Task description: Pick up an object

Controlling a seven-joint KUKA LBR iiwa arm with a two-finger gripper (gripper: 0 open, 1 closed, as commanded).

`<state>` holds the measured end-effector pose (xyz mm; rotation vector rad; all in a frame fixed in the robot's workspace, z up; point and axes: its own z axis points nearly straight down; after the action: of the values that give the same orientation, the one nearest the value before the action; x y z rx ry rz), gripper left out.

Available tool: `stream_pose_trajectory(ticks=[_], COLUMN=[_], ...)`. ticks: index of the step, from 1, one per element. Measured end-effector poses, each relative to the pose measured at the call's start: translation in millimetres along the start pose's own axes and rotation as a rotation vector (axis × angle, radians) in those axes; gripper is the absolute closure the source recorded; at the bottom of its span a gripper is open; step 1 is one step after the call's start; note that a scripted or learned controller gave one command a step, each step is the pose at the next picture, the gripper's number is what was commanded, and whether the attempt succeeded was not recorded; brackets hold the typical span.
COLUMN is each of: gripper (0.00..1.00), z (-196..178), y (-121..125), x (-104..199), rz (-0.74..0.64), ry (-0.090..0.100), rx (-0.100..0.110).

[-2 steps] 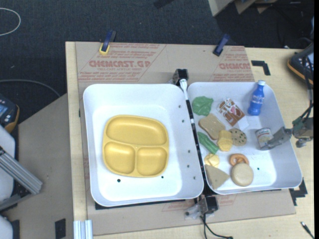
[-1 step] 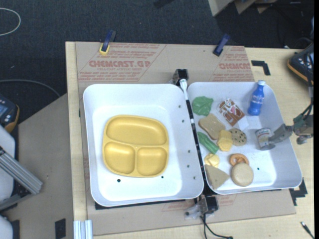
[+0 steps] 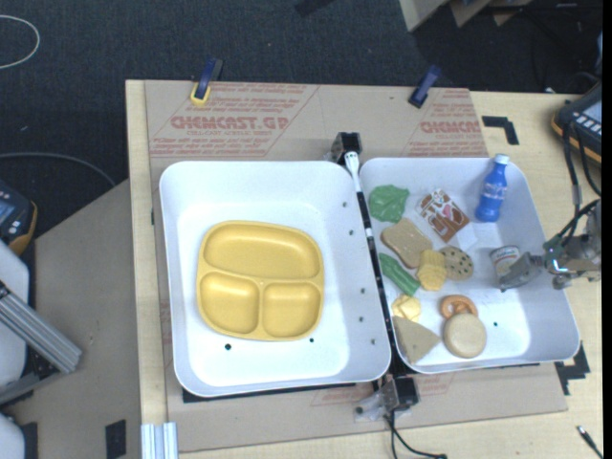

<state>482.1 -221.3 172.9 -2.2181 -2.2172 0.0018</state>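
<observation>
The right white bin (image 3: 550,338) holds several toy foods. A blue bottle (image 3: 492,189) stands at its back right, beside a wrapped snack (image 3: 443,213). A green leaf (image 3: 388,202), a bread slice (image 3: 406,242), a cookie (image 3: 457,262), a yellow piece (image 3: 432,271) and a green pod (image 3: 399,273) lie toward the left. A pretzel (image 3: 457,305), a round bun (image 3: 465,336) and a tan wedge (image 3: 413,338) sit near the front. My gripper (image 3: 512,268) is low over the bin floor at the right, apart from the cookie and the pretzel.
The left white bin (image 3: 182,189) carries a yellow divided plate (image 3: 258,280). A black hinge strip (image 3: 368,256) runs between the bins. Clamps (image 3: 203,82) sit on the board's back edge. Cables and a device (image 3: 583,122) lie off the bench at the right.
</observation>
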Motion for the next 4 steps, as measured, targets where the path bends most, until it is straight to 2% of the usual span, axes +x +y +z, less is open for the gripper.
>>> stream_pose_trajectory(ticks=[1, 2, 3, 4], gripper=[0.00, 0.00, 1.00, 1.00], z=[62, 89, 78, 31], y=[4, 5, 5, 1], x=[-2, 3, 0, 7], rz=[0.000, -0.004, -0.002, -0.001], ry=[0.000, 0.007, -0.001, -0.006], rx=[0.000, 0.000, -0.005, -0.010])
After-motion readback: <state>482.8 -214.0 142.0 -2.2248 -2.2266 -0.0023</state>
